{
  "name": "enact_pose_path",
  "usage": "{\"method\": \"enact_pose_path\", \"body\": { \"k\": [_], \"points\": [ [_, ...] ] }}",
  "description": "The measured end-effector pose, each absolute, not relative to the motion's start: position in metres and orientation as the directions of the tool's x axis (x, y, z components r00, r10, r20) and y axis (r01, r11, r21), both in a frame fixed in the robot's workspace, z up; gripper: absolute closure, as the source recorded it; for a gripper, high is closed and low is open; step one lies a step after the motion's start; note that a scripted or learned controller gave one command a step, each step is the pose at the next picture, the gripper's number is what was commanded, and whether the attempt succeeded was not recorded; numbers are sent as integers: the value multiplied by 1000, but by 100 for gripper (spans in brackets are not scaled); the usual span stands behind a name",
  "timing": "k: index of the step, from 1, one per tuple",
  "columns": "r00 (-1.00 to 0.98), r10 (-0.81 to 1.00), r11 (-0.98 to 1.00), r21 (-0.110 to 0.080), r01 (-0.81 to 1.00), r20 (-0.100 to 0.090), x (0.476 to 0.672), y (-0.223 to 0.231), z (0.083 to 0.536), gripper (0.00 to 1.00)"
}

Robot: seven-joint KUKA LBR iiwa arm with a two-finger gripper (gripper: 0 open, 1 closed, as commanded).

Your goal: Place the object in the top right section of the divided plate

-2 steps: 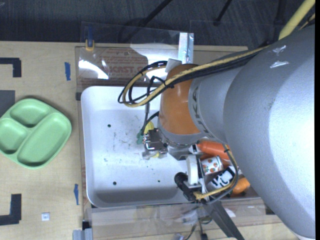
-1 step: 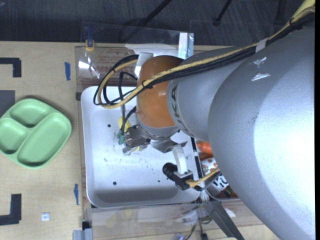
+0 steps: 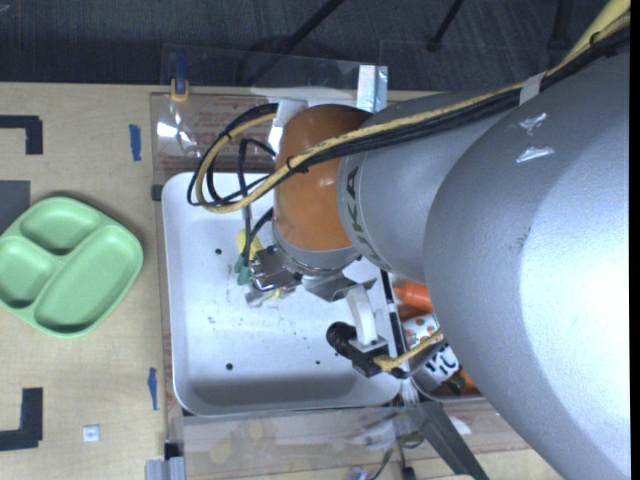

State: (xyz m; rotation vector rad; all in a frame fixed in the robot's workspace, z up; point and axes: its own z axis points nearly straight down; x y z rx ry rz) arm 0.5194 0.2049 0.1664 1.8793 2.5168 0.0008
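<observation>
Camera view has the arm [image 3: 480, 198] reaching over the white bin [image 3: 200, 368], its gripper [image 3: 265, 276] low near the bin's middle, presumably to pick an object; what it has I cannot tell. An orange object [image 3: 412, 294] lies at the bin's right edge. Well apart, the green divided plate [image 3: 68, 263] waits at the bench's left edge.
</observation>
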Motion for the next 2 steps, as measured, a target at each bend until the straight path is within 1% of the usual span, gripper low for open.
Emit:
{"method": "enact_pose_path", "body": {
  "k": [2],
  "points": [
    [-286, 958, 286, 2, 958, -1, 520, 206, 185, 100]
  ]
}}
